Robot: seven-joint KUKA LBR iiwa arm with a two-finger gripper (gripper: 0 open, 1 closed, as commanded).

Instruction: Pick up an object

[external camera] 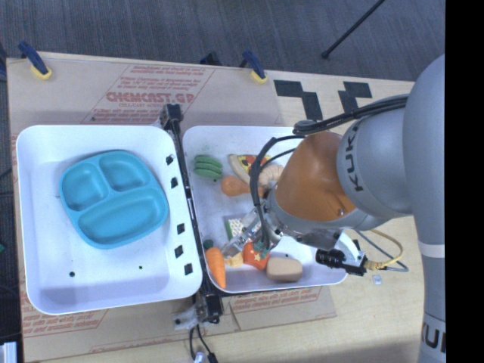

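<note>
Grey and bulky, the KUKA arm (393, 165) fills the frame's right side, its orange band (314, 180) hanging over the right bin (198, 195) as it reaches down among a scatter of toy food. The gripper (257, 242) sits low in the bin's near half, just beside a red toy (255, 257); whether its fingers are spread or closed cannot be told, and nothing can be seen between them. An orange carrot (215, 267) lies against the bin's near left corner, left of the gripper, and a tan bread-like piece (284, 268) rests by the bin's near wall, right of the red toy. A pale patterned item (236, 226) lies just up from the gripper. Toward the bin's far side, a green vegetable (208, 165) sits near the left wall, with an orange piece (234, 187) and a multicoloured slice (243, 162) beside it, partly under the arm. Left of the right bin, touching it along a clipped seam, the left bin (30, 225) carries a blue divided plate (113, 197). Both bins rest on a cardboard sheet (151, 89), held at its far edge by blue and yellow clamps (34, 60).
</note>
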